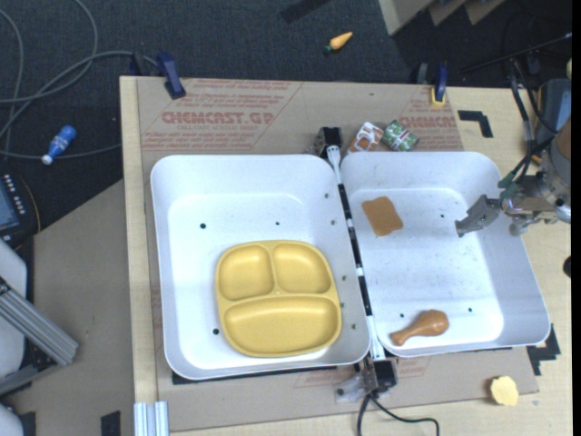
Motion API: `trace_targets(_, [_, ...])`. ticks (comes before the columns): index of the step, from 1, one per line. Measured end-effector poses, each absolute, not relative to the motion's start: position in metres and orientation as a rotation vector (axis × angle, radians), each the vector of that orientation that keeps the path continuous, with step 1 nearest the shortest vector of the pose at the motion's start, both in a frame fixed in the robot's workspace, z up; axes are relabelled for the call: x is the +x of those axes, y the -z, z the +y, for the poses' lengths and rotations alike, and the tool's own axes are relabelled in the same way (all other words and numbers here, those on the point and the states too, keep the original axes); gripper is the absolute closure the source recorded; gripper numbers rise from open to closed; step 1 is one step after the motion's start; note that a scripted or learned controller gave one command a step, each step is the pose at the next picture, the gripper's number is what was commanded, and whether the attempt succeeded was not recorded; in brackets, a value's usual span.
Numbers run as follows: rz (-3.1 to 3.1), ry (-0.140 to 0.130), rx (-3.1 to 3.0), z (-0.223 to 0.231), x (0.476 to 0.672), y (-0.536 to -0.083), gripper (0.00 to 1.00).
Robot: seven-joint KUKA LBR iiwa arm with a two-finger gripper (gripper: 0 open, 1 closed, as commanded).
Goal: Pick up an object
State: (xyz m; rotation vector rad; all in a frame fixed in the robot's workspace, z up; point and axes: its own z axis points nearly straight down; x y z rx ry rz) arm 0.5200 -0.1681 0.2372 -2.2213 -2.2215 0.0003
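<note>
In the right bin (pixel 508 271) lie a flat brown toast-like slab (pixel 382 215) near its upper left and a brown toy drumstick (pixel 420 326) by its front wall. A yellow divided plate (pixel 277 296) rests in the left bin (pixel 182 207). My gripper (pixel 479 216) reaches in from the right and hangs over the right bin's upper right part. It is about a hand's width right of the slab and well above the drumstick, touching neither. Nothing is seen held in it.
Small crumpled packets (pixel 386 136) lie on the board just behind the right bin. A yellow chunk (pixel 503 390) sits on the bench at the front right. An orange bit (pixel 339 40) and a blue bottle (pixel 60 142) lie on the dark floor.
</note>
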Motion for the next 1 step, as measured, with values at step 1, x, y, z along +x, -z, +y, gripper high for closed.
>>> trace_targets(1, [-2.231,0.003,-2.217,-0.1375,0.6000,-0.1895,0.00])
